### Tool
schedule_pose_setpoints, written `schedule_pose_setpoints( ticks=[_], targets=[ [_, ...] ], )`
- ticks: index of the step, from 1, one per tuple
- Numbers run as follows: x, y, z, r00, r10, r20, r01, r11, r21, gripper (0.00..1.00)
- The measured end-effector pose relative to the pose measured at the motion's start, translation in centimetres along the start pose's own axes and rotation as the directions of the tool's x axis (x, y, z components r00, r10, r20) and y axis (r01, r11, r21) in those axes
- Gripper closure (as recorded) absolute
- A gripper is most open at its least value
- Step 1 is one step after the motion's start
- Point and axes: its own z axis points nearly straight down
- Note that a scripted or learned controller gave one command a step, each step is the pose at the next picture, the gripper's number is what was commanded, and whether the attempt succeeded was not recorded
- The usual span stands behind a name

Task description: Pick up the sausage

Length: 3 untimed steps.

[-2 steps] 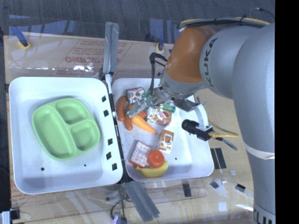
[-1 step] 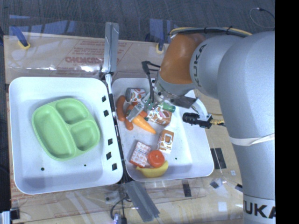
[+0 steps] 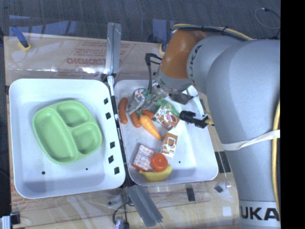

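Note:
Two reddish-orange sausages lie in the right bin (image 3: 205, 168). One sausage (image 3: 123, 110) rests along the bin's left wall, and a shorter sausage (image 3: 136, 119) lies just right of it. My gripper (image 3: 140, 99) hangs low over the bin's upper left part. It is right of the first sausage and just above the shorter one's far end. Nothing visibly hangs from it. The orange-banded wrist (image 3: 178, 56) hides the bin's back right corner.
An orange carrot (image 3: 151, 127) lies beside the shorter sausage. Nearby are snack packets (image 3: 165, 117), (image 3: 169, 144), (image 3: 142, 157), a red tomato (image 3: 159, 162) and a banana (image 3: 155, 175). The left bin (image 3: 24, 175) holds a green divided plate (image 3: 66, 130).

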Motion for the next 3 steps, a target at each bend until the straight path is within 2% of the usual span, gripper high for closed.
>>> schedule_pose_setpoints(
  ticks=[1,2,3],
  targets=[
    [2.4,-1.1,-10.0,0.987,-0.163,0.000,0.163,0.987,0.001,0.00],
    [1.5,-0.5,-1.2,0.972,-0.236,-0.003,0.236,0.972,0.003,0.00],
    [1.6,-0.4,-2.1,0.971,-0.240,-0.005,0.240,0.971,0.005,1.00]
  ],
)
